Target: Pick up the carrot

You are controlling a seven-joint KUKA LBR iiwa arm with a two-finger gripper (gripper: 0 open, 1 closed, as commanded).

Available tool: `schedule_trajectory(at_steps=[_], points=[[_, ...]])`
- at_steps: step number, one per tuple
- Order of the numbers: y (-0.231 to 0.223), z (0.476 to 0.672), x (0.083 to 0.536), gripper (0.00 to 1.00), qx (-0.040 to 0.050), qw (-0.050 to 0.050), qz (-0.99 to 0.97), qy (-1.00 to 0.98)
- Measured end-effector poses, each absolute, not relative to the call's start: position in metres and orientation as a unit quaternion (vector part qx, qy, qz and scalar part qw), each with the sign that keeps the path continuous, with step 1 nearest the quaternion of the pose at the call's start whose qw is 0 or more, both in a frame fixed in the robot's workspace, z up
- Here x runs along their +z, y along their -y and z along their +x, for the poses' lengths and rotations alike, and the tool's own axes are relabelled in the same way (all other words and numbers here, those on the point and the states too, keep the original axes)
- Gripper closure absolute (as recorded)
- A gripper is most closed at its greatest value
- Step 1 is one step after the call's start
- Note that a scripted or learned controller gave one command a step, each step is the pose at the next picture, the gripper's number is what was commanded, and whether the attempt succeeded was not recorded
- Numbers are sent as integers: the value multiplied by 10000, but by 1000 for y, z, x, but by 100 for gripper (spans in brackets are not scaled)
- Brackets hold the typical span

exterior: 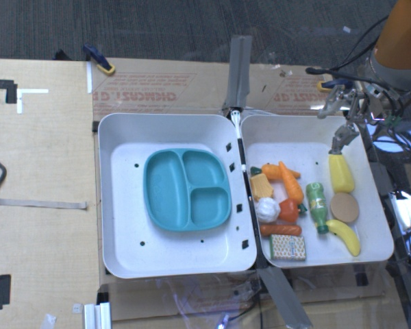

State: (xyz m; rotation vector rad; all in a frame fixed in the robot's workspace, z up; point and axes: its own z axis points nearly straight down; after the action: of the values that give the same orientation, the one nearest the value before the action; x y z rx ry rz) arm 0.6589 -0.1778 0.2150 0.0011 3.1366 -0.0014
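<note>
Orange carrot (291,181) lies in the right bin (377,252), below-left of my claw (344,137), long axis slanting away from it. Claw hovers by a yellow piece (341,173); grip state unreadable.

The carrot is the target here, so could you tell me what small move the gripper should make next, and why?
Probably a short shift toward the view's left. The gripper hangs at the right bin's far right side, above the yellow block, while the carrot lies left of it, packed among other toy foods near the green bottle.
</note>
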Motion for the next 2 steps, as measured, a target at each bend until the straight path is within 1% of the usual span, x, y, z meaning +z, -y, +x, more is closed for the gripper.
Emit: schedule_trajectory(at_steps=[1,2], points=[[103,645,104,0,-1,37,594,-9982],[97,633,94,0,-3,33,1086,-9941]])
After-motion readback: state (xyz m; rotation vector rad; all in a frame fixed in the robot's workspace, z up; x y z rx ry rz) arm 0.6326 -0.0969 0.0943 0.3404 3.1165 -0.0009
